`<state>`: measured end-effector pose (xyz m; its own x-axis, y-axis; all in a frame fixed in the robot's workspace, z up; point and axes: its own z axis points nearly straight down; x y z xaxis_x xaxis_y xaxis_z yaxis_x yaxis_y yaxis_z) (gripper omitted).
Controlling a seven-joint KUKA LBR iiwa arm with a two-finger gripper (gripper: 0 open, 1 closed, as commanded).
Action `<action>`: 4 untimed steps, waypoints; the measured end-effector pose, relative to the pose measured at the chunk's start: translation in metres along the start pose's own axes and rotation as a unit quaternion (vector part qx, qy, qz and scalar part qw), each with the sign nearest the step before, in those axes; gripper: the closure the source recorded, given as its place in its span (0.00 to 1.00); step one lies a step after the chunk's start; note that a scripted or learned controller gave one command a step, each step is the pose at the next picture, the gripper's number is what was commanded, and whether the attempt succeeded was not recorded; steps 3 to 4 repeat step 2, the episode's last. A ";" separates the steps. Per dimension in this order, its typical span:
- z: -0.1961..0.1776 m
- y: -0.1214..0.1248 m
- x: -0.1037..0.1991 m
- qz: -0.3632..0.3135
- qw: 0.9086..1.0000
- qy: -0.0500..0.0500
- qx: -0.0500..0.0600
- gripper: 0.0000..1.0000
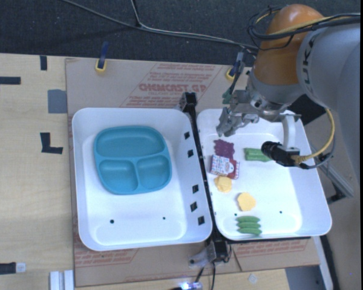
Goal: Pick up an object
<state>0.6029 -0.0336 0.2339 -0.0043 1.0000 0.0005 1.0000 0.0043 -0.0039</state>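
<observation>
Hovering hand point(228, 125), fingertips blurred, above purple packet point(224, 148)

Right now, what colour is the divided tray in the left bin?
Light blue, a plain sectioned tray, seen clearly in the camera view.

Right bin point(314, 219): open floor along its right half, while items crowd the left side, maroon packet point(224, 148), patterned packet point(224, 166), two yellow pieces point(246, 202), green pods point(248, 225). The gripper point(228, 125) hangs over the far-left corner, a black cable fitting point(279, 153) jutting mid-bin. Left bin point(85, 222): blue divided tray point(133, 159) fills the far part, near strip free.
</observation>
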 end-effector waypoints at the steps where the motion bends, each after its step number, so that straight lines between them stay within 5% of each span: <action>1: 0.009 -0.004 0.050 -0.001 1.000 0.000 0.000 1.00; 2: 0.004 -0.027 0.107 -0.001 1.000 0.000 0.000 1.00; 4: 0.004 -0.027 0.107 -0.001 1.000 0.000 0.000 1.00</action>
